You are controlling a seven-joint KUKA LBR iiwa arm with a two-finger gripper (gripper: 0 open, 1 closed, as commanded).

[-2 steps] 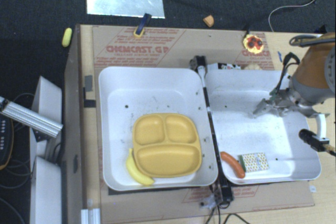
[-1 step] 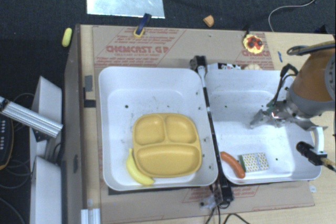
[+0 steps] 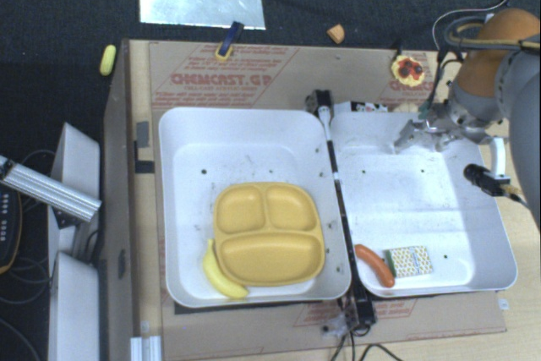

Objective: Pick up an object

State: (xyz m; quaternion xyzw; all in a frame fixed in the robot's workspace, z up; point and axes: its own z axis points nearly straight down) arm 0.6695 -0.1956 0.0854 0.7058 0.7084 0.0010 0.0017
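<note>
We see the arm (image 3: pixel 494 68) at upper right, its gripper (image 3: pixel 420 134) over the right bin's (image 3: pixel 423 190) back edge. That bin holds a hot dog (image 3: pixel 374 265) beside a sponge (image 3: pixel 410 261). In the left bin (image 3: pixel 241 139), a banana (image 3: pixel 220 275) touches a yellow divided plate (image 3: pixel 269 232).

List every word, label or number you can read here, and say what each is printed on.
"CHEMCAST GP": large red letters on the brown board behind the left bin.
Smaller red print repeated across that board: too blurred to read.
Pattern on the small packet in the right bin: too small to read.
</note>
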